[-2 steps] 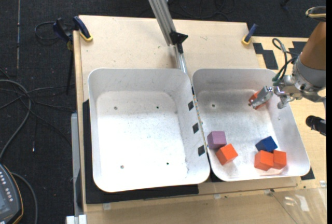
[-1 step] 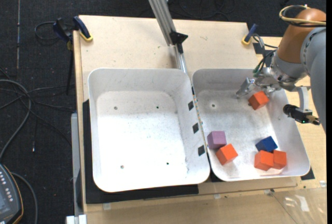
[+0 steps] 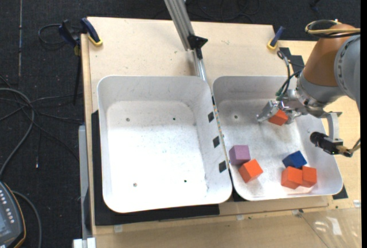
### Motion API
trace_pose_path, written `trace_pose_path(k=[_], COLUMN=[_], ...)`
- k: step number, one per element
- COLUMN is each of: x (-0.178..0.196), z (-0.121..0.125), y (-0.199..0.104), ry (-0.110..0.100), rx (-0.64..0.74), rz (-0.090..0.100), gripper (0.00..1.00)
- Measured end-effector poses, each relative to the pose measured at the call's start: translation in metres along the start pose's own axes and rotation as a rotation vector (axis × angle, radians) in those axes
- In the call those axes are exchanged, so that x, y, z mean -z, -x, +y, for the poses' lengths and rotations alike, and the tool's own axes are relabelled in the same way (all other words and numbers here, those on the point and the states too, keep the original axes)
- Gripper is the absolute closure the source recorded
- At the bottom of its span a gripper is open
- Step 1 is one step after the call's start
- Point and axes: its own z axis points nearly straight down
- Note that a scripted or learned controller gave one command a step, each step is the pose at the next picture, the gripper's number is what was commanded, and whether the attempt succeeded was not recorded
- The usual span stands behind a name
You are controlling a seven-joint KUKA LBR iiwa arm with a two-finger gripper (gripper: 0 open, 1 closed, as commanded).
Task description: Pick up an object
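Orange is what I pick out first: an orange block (image 3: 279,118) sits between the fingers of my pincer (image 3: 277,113), in the upper part of the right bin (image 3: 246,89), right of the frame's centre. The pincer is closed narrowly around that block, its metal fingers pressing on either side. I cannot tell whether the block is raised off the bin floor or resting on it.

Lower in the same bin I see a purple block (image 3: 239,154) with another orange cube (image 3: 250,170) touching its lower right corner. Toward the lower right, a blue block (image 3: 295,159) lies just above two more orange blocks (image 3: 299,177) pressed side by side near the bin's rim.

The left bin (image 3: 109,126) sits beside it, their inner walls overlapping at the middle. Both rest on the pale wooden table (image 3: 143,46). The grey arm with its orange band (image 3: 324,63) comes in from the right edge.
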Motion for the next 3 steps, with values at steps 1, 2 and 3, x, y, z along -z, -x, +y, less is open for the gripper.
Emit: trace_pose_path(k=[1, 2, 3], x=[0.011, 0.103, 0.099], z=[0.002, -0.003, 0.005], y=[0.001, -0.144, -0.233], ry=[0.005, 0.008, 0.003], rx=[0.001, 0.010, 0.011], rz=[-0.002, 0.003, 0.002], gripper=[1.00, 1.00, 1.00])
